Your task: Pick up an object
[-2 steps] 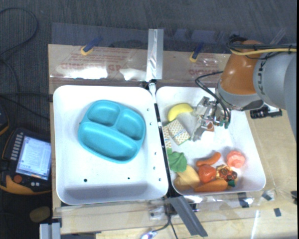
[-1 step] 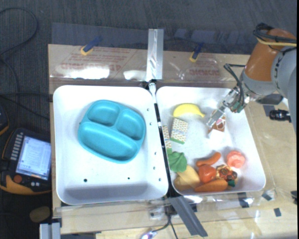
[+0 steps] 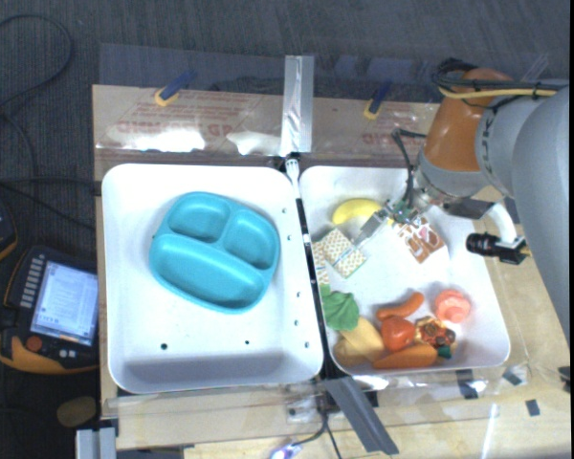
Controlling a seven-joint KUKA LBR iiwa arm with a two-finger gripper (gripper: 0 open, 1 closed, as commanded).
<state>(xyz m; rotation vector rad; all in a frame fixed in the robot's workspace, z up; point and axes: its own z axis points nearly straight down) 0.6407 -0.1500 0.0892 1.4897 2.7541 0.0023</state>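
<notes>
My gripper (image 3: 375, 224) reaches down into the right bin (image 3: 493, 285) from the upper right, below the arm's orange band. Its tip lies between a yellow rounded fruit (image 3: 354, 210) and a small patterned box (image 3: 337, 252), close to both; whether it touches either is unclear. A red-and-white packet (image 3: 426, 244) lies just right of the gripper. Nothing is visibly held.
Along the right bin's front lie a green leafy toy (image 3: 340, 309), a yellow piece (image 3: 359, 338), a red pepper (image 3: 396, 332), two orange carrots (image 3: 403, 306), a small multicoloured toy (image 3: 438, 333) and a pink round piece (image 3: 452, 305). The left bin (image 3: 134, 352) holds a blue divided plate (image 3: 215, 249).
</notes>
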